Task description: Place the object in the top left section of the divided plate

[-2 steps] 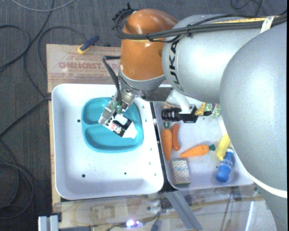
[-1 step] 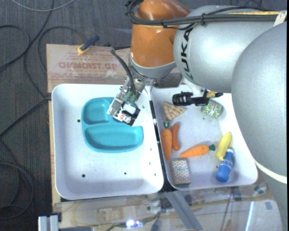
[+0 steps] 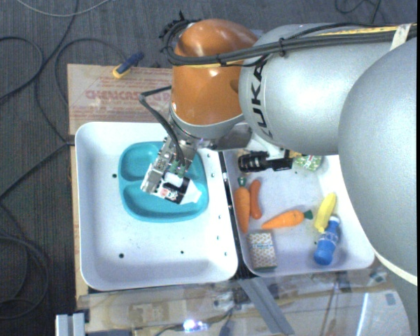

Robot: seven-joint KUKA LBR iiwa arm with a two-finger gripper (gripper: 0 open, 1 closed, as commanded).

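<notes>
One arm (image 3: pixel 280 82) over divided plate (image 3: pixel 136 163)

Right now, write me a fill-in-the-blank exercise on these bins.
1. The plate lies in the ____ bin.
2. The plate's colour is ____.
3. The gripper is above the ____.
4. Two orange ____ lie in the right bin.

Missing words: left; blue; plate; carrots
</notes>
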